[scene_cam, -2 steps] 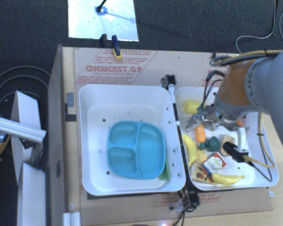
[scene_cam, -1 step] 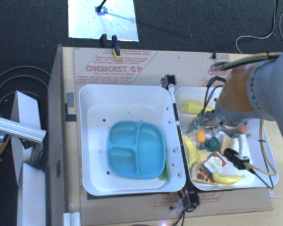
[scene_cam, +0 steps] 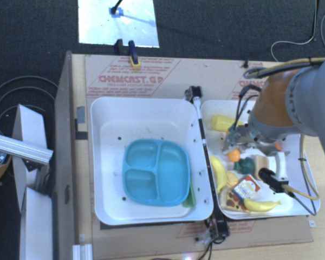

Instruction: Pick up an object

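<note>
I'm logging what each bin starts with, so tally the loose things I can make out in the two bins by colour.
Blue: 1, the divided plate in the left bin.
Yellow: 3, a banana, a second banana and a yellow piece in the right bin.
Orange: 1, a small ball.
Red and white: 1, a packet.
Total: 6. Others are too hidden to count.

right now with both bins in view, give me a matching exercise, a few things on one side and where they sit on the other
Things:
1. blue plate
2. orange ball
3. yellow cup
4. banana

Places:
A. right bin, far end
B. left bin, middle
C. right bin, near edge
D. right bin, just under the claw

Pairs: 1-B, 2-D, 3-A, 4-C
</note>
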Controlling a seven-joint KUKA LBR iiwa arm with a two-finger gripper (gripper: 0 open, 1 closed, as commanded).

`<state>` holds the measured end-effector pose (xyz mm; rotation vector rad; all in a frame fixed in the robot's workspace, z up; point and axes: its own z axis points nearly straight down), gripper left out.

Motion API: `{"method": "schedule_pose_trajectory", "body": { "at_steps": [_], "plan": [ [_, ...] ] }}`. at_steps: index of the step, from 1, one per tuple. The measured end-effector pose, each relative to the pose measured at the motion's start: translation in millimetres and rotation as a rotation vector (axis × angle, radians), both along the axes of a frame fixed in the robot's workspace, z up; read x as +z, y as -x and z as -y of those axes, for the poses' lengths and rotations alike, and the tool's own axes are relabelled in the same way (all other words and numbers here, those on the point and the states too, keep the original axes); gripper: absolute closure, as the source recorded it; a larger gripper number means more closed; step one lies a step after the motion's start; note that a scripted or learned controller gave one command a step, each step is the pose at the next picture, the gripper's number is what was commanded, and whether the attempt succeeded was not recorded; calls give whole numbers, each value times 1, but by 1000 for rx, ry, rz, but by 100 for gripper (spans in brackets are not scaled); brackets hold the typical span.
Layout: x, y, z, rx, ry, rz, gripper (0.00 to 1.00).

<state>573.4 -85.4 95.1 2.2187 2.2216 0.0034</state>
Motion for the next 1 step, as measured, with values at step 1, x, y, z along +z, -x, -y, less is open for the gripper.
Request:
{"method": "schedule_pose_trajectory", "body": {
  "at_steps": [1],
  "plan": [
    [108, 44, -47, 6, -2, 3, 100]
  ]
}}
